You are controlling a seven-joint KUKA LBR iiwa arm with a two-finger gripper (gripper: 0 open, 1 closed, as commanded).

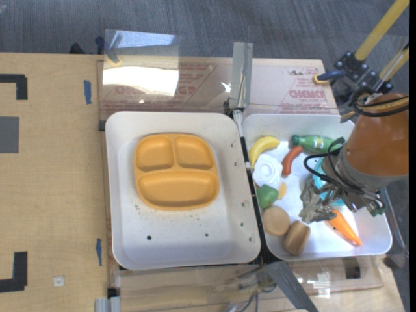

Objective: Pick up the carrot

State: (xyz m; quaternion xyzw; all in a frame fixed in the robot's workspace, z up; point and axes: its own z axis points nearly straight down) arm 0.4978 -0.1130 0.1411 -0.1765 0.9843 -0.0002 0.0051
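The carrot (345, 228) is orange and tapered. It lies on the floor of the right bin (380, 239) near the front right corner, with its tip pointing to the front right. My gripper (318, 208) hangs low in that bin, just left of the carrot's thick end and close to touching it. The arm's orange band (380, 142) hides the bin's right side behind it. Nothing is visibly lifted off the bin floor.
The right bin also holds a yellow banana (262, 148), a white disc (267, 170), a red pepper (292, 160), a green bottle (313, 142), a green piece (266, 195) and two brown pieces (276, 221) (297, 237). An orange divided plate (175, 171) lies in the left bin (123, 233).
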